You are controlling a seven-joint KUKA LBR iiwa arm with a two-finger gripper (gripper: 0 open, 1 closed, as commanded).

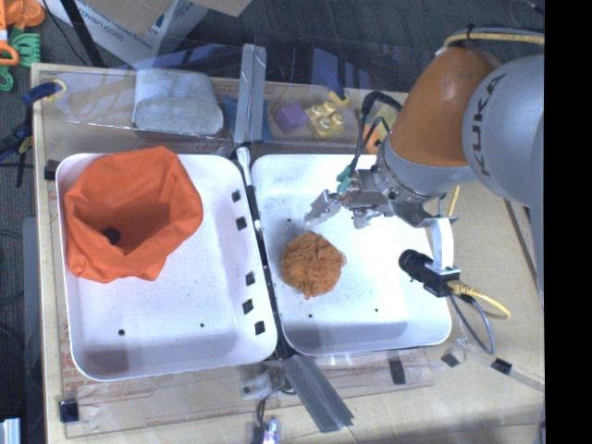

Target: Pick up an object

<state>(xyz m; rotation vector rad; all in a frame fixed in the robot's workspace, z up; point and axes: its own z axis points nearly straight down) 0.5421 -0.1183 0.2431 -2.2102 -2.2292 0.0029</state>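
Note:
A crumpled brown-orange ball [313, 263] lies in the middle of the right bin [388, 326]. An orange cloth [129, 213], bunched up with a hollow in its middle, fills the back of the left bin [148, 340]. My gripper [342, 215] hangs over the right bin, just behind and slightly right of the ball, apart from it. Its fingers [319, 208] are spread open and nothing sits between them. The grey arm with its orange band [453, 91] reaches in from the right and hides the bin's back right corner.
A grey pad [178, 103], a purple block [292, 117] and a yellow object [326, 114] lie behind the bins. A black cylinder [421, 271] with a yellow cable juts over the right bin's right rim. A ridge [252, 248] divides the bins.

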